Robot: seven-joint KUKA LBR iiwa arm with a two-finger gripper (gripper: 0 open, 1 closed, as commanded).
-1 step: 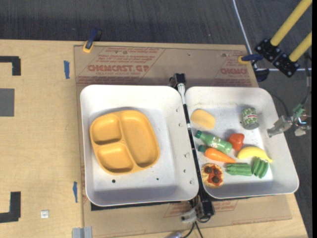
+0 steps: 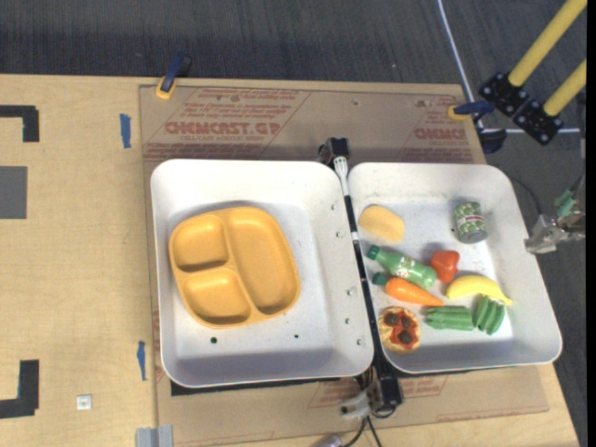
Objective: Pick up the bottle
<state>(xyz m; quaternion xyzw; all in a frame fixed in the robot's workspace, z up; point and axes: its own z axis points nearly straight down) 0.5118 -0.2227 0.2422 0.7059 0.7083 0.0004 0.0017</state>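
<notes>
The bottle (image 2: 402, 265) is small and green with a pale label. It lies on its side near the middle of the right bin (image 2: 521, 343), with its cap pointing up-left toward the divider between the bins. A carrot (image 2: 413, 291) lies right below it, and a red pepper (image 2: 445, 263) touches its base end.
The right bin also holds a pale yellow lump (image 2: 382, 223), a green can (image 2: 470, 220), a banana (image 2: 477, 289), green vegetables (image 2: 468, 318) and a small tart (image 2: 400, 329). A yellow divided plate (image 2: 233, 266) sits in the left bin (image 2: 177, 184). A grey fitting (image 2: 551, 236) with a cable stands past the right rim.
</notes>
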